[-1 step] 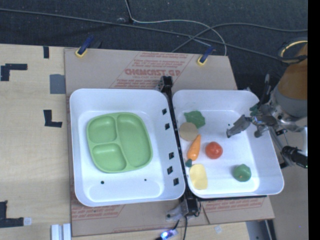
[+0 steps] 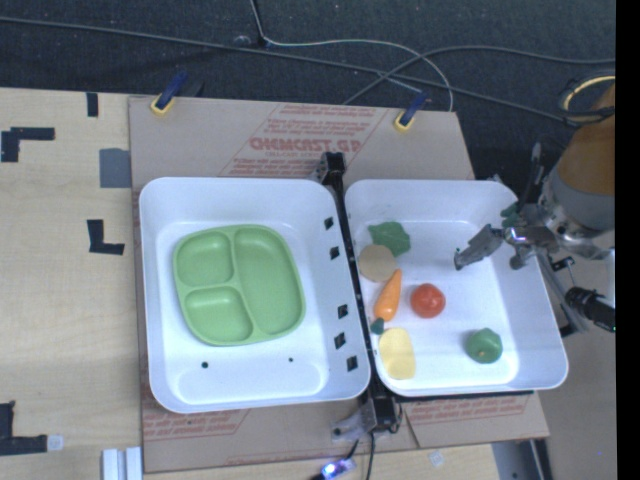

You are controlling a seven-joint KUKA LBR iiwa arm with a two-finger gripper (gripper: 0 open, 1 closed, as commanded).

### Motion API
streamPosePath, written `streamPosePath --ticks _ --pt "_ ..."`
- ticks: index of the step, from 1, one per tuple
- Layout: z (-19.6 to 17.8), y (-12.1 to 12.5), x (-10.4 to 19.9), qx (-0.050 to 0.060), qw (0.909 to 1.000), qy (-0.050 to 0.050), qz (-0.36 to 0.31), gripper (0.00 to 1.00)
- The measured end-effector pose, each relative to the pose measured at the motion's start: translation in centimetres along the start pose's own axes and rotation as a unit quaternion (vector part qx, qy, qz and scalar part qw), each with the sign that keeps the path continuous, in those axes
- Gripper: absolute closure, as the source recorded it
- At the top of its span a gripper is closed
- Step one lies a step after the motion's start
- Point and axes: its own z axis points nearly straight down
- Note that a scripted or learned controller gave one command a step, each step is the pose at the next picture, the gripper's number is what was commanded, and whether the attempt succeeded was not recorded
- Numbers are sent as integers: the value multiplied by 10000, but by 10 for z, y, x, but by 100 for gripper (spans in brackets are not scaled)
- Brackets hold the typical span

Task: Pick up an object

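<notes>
The red tomato (image 2: 428, 300) sits mid-floor in the right bin (image 2: 440, 196), clear of me. My gripper (image 2: 493, 247) hovers at its two o'clock, fingers spread apart, holding nothing. An orange carrot (image 2: 389, 295) lies at the tomato's nine o'clock, a green pepper (image 2: 484, 345) at four o'clock. The left bin (image 2: 160, 268) holds a green divided plate (image 2: 239, 284).

Only readable thing is red print on the brown cardboard sheet (image 2: 300, 138) lying under the two white bins (image 2: 160, 208); the big line looks like "CHEMCAST GP"; smaller red lines around it are too blurry to read.
</notes>
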Motion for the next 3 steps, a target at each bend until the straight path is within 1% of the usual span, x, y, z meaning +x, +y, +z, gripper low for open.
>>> streamPosePath --ticks 1,2,3 --pt "57 8 -2 22 10000 1 0 0" --pt "103 11 -7 15 10000 -2 1 0" --pt "130 12 -7 -7 10000 -12 -3 0"
